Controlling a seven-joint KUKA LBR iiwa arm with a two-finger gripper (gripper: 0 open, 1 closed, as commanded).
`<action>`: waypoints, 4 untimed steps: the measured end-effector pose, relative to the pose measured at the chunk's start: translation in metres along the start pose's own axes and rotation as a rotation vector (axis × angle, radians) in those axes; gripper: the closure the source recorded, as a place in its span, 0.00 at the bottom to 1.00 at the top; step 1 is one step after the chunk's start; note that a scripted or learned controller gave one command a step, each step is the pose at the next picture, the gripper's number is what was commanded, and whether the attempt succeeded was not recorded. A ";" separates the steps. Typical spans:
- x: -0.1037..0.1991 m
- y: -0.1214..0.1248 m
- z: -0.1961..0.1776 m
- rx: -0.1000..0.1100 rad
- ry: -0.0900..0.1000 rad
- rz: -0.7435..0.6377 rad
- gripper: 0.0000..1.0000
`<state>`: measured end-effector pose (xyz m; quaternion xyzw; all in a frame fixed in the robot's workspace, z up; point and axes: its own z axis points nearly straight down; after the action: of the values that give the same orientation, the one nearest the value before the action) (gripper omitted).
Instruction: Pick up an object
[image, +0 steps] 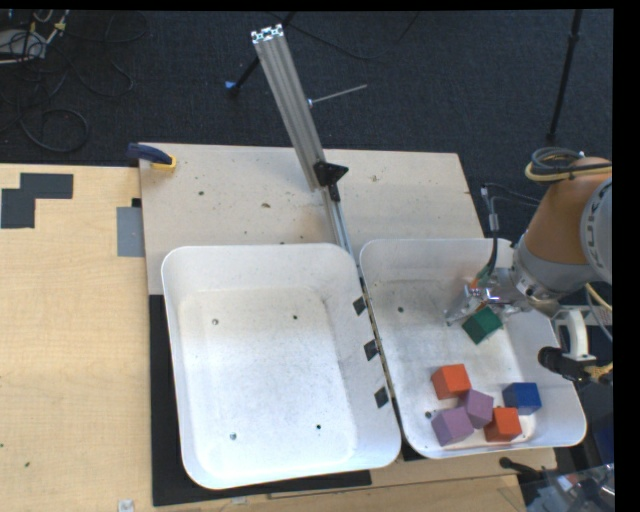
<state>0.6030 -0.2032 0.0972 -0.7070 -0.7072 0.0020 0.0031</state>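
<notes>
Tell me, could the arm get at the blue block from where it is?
Probably yes. The blue block lies in the right bin near the arm's side, nothing on top of it. The gripper is just above the green block, a short way off. An orange block crowds one side.

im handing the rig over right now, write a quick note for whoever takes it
Gripper: over the right bin, low, with the green block right at its tip. I cannot tell whether the jaws are closed on it, so treat the grasp as unconfirmed.
Other blocks, near the right bin's front: orange block, two purple blocks, a second orange block, blue block.
Left bin: next to it.
Done: arm is at the green block.
Left: confirm the grasp and lift.
</notes>
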 end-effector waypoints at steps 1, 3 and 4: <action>0.001 0.000 0.007 -0.004 -0.001 0.001 0.00; 0.009 -0.004 -0.055 -0.009 -0.002 -0.001 1.00; 0.006 -0.008 -0.117 -0.011 -0.003 0.000 1.00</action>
<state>0.5955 -0.1972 0.2141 -0.7070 -0.7073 -0.0008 -0.0017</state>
